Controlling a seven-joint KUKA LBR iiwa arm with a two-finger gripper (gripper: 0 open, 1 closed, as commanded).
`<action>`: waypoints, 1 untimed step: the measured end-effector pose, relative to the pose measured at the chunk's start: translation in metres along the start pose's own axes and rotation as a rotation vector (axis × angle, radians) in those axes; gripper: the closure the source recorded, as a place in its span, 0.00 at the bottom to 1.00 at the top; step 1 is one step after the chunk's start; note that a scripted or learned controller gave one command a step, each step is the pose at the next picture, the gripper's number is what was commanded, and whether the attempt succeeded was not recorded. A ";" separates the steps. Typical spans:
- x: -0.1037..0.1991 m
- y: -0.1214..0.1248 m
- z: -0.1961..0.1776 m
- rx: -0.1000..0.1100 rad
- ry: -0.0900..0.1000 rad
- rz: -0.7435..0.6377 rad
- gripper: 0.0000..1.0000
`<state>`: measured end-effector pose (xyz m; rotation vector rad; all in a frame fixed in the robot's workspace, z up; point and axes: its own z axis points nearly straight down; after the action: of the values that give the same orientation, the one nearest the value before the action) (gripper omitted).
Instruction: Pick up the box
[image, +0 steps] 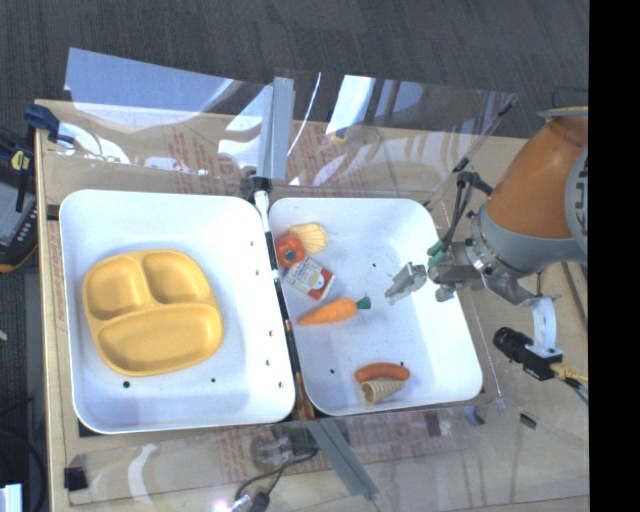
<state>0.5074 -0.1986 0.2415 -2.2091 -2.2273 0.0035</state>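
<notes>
Over the right bin (445, 385), the hand (404, 283) hangs — well apart from the box (309, 278)

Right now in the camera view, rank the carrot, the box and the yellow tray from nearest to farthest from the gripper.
1. The carrot, in the right bin, lies left of and just below the gripper.
2. The box, farther left in the same bin, lies near the divider.
3. The yellow tray sits in the left bin, farthest.

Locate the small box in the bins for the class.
The box lies in the right bin near its left wall, just below the tomato and above the carrot.
</notes>
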 end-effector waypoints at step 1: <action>0.022 0.068 0.125 0.001 -0.001 0.012 0.00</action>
<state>0.5750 -0.1761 0.1163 -2.2222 -2.2140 0.0060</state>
